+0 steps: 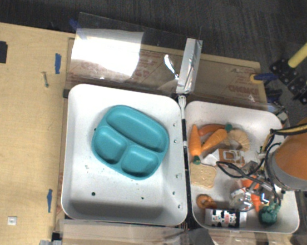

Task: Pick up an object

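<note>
The arm point(300, 158) is hanging over the right bin point(230, 113), its tool point(253, 196) sitting low at 4 o'clock amid crowded toys; whether it is apart or together cannot be told. Carrots point(204, 141) are lying at 10 o'clock. Risk: tight clutter is inviting a glancing, empty grasp.

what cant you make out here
- Claw: camera view, wrist and cables cover it; open or shut unclear.
- Items beneath the arm in the right bin: tangled, too small to name.
- Arm: cut off at the right edge.
- Small can: label too small to read.
</note>
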`<state>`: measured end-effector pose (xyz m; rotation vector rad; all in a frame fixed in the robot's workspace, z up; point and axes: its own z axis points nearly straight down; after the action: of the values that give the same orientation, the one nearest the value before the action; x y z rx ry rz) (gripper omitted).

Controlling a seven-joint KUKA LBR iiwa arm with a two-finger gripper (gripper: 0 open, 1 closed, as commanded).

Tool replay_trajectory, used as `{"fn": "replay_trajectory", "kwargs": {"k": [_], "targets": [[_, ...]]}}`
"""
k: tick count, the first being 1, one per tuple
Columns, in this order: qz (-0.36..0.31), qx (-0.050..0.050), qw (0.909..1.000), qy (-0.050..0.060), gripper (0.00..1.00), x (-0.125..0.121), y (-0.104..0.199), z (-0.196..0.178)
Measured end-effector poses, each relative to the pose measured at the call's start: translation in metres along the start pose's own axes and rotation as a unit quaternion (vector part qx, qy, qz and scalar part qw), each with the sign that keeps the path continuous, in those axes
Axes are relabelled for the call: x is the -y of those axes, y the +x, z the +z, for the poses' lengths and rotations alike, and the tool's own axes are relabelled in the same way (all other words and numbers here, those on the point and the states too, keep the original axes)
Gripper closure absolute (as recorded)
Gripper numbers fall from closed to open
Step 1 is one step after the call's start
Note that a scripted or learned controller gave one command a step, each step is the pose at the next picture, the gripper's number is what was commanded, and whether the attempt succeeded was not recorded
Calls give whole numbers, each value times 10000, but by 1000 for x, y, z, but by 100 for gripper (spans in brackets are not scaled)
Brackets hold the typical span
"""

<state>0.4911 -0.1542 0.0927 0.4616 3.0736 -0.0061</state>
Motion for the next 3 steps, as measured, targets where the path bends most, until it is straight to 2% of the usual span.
{"fn": "replay_trajectory", "kwargs": {"k": [2, 3], "targets": [[-967, 30, 9953, -27, 0, -2, -1, -1], [-1166, 48, 9932, -26, 0, 12, -5, -1]]}}
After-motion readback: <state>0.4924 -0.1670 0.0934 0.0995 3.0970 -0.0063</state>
